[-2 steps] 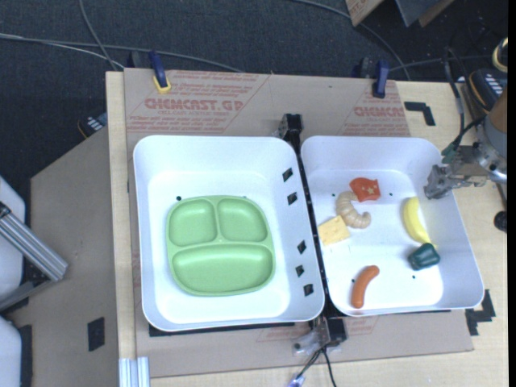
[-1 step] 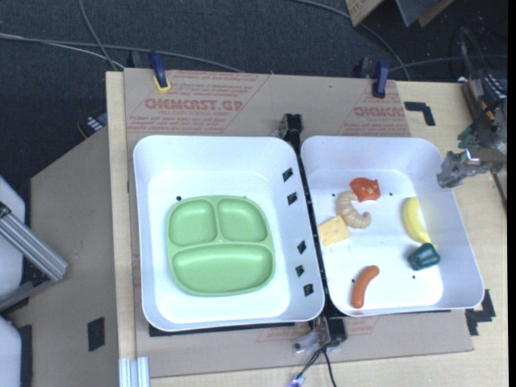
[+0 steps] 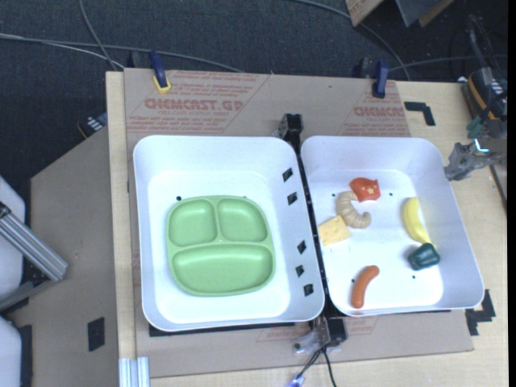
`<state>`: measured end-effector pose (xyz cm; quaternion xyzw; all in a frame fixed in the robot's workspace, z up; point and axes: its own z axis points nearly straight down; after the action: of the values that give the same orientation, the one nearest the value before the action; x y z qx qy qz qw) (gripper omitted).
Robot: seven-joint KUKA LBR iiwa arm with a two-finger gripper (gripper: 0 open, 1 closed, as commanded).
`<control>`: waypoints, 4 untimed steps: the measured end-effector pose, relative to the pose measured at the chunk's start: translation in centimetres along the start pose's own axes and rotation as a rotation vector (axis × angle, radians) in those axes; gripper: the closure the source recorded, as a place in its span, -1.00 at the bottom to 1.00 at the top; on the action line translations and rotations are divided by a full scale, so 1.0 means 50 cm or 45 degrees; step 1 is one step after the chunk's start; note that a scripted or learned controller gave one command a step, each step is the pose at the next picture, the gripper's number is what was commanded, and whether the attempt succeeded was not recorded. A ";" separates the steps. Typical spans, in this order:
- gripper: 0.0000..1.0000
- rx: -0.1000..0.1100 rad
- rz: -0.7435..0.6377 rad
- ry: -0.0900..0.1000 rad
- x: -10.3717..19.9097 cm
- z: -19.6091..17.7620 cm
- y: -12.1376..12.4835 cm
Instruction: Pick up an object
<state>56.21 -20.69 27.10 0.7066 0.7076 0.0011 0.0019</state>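
Note:
The right white bin [image 3: 459, 216] holds several small items. A red tomato-like piece [image 3: 365, 189] lies near its middle, with a beige curled piece [image 3: 352, 212] and a yellow cheese wedge [image 3: 334, 230] just below it. A yellow banana [image 3: 414, 219] and a dark green item [image 3: 424, 256] lie toward the right wall. An orange-red sausage [image 3: 364, 285] sits near the front edge. A grey metal part that looks like my gripper [image 3: 466, 158] hangs at the bin's far right corner, outside the rim and apart from every item.
The left white bin [image 3: 149, 184] holds a green divided plate [image 3: 220, 244]. A black divider [image 3: 302, 216] runs between the bins. Clamps [image 3: 160, 77] and cables sit along the bench's back edge, and a metal rail [image 3: 28, 244] is at the left.

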 end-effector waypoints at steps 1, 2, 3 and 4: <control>1.00 0.008 -0.005 0.005 0.101 0.029 0.025; 1.00 0.009 -0.006 0.006 0.207 0.057 0.029; 1.00 0.009 -0.006 0.005 0.307 0.079 0.054; 1.00 0.010 -0.005 0.005 0.402 0.097 0.060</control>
<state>59.17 -0.60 22.22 0.7051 0.7091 -0.0003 -0.0021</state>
